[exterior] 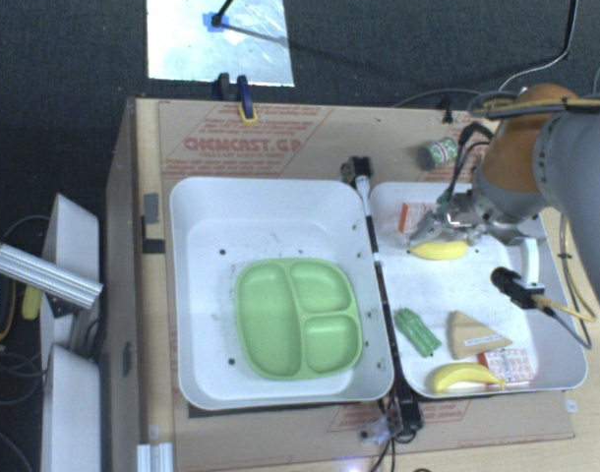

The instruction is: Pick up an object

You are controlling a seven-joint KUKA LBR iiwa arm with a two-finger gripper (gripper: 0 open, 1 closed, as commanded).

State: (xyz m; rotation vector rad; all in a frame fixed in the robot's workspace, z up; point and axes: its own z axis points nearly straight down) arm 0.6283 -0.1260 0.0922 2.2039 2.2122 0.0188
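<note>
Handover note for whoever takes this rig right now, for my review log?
Gripper: low in the right bin, just above the upper banana; nothing visibly held.
Same bin: green toy vegetable, tan wedge, second banana, red-and-white packet.
Left bin: green divided plate.
Done: nothing lifted yet.
Left: grasp one object, likely the upper banana, and lift it.

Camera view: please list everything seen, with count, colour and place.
left bin: one, white, view's left
right bin: one, white, view's right
plate: one, green, left bin
upper banana: one, yellow, right bin, by gripper
lower banana: one, yellow, right bin, near edge
stick: one, green, right bin
wedge: one, tan, right bin
box: one, red-white, right bin
packet: one, orange-white, right bin
can: one, greenish, bench beyond right bin
arm: one, grey and orange, view's right
gripper: one, grey, by upper banana
</note>
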